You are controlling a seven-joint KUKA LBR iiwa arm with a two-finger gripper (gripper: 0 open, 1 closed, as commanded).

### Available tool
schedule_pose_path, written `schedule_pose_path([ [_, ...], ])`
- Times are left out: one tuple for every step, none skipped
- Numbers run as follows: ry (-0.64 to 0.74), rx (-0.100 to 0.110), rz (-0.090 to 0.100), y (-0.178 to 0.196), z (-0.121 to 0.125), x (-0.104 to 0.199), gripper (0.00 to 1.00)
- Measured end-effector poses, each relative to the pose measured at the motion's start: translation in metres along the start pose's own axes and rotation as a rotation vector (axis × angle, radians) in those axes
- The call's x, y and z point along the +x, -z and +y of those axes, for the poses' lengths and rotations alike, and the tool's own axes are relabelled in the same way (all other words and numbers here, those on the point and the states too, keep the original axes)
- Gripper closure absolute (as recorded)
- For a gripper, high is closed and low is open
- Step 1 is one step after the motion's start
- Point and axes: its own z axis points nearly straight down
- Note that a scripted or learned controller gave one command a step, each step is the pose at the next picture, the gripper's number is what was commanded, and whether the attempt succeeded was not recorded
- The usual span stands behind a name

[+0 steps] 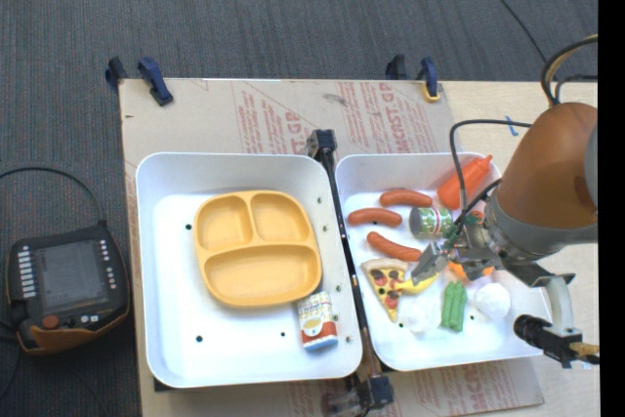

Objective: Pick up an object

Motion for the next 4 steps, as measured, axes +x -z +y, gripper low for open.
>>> schedule_pose_path([
  [-0.002,0.000,0.001,-0.106,0.024,-0.027,0.00],
  [-0.006,0.003,0.002,-0.097,0.024,-0.028,1.00],
  [-0.003,-0.002,-0.001,-0.105,0.062,-0.105,1.00],
  [0.003,-0.003,0.001,-0.105,0.134,-0.019,1.00],
])
